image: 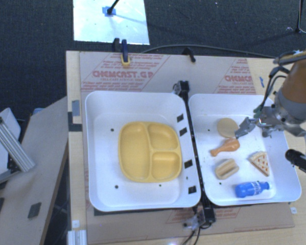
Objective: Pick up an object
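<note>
A glossy yellow divided plate (150, 151) fills the left bin (99, 111). The right bin (206, 108) holds a tan disc (226, 127), drumstick (225, 147), bread roll (226, 168), blue bottle (252, 188) and pizza wedge (260, 163). The hand (244, 127) hovers beside the disc; its spread I cannot tell.

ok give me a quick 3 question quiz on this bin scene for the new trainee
1. True or false: the yellow divided plate lies in the same bin as the blue bottle.
2. Multiple choice: which item lies nearest the gripper? A) the blue bottle B) the round tan disc C) the pizza slice
3. Fill in: the orange drumstick lies directly above the ____ in the picture.

Key
1. False: the plate is alone in the left bin; the bottle is in the right bin.
2. B
3. bread roll
</note>
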### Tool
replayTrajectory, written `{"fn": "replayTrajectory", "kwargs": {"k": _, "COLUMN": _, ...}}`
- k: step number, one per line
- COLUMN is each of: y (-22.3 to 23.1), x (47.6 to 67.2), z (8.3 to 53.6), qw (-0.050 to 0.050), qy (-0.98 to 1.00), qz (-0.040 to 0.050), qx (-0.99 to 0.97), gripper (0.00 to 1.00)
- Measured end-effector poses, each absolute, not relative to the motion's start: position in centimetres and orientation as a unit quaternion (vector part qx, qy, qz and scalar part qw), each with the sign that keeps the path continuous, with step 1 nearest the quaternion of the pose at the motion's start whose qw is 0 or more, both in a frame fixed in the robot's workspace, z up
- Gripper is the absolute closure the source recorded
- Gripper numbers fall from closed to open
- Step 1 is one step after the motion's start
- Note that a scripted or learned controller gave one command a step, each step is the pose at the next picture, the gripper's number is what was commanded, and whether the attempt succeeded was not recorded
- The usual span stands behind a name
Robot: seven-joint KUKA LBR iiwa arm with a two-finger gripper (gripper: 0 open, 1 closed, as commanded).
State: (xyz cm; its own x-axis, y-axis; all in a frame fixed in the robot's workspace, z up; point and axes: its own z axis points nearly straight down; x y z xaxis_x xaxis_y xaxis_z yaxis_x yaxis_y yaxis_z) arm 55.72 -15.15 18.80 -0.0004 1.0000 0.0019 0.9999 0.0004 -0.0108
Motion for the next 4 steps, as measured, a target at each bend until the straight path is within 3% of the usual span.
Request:
{"fn": "replayTrajectory", "kwargs": {"k": 1, "y": -15.1, "x": 56.0, "z": 19.4, "qw": 0.0, "qy": -0.708, "qz": -0.0003, "qx": -0.706, "gripper": 0.0}}
{"fn": "replayTrajectory", "kwargs": {"k": 2, "y": -15.7, "x": 56.3, "z": 15.1, "qw": 0.001, "qy": -0.708, "qz": 0.0005, "qx": -0.707, "gripper": 0.0}}
{"fn": "replayTrajectory", "kwargs": {"k": 3, "y": -15.6, "x": 56.4, "z": 9.4, "qw": 0.001, "qy": -0.708, "qz": -0.0045, "qx": -0.706, "gripper": 0.0}}
{"fn": "replayTrajectory", "kwargs": {"k": 4, "y": -15.5, "x": 56.5, "z": 8.5, "qw": 0.0, "qy": -0.708, "qz": -0.0006, "qx": -0.706, "gripper": 0.0}}
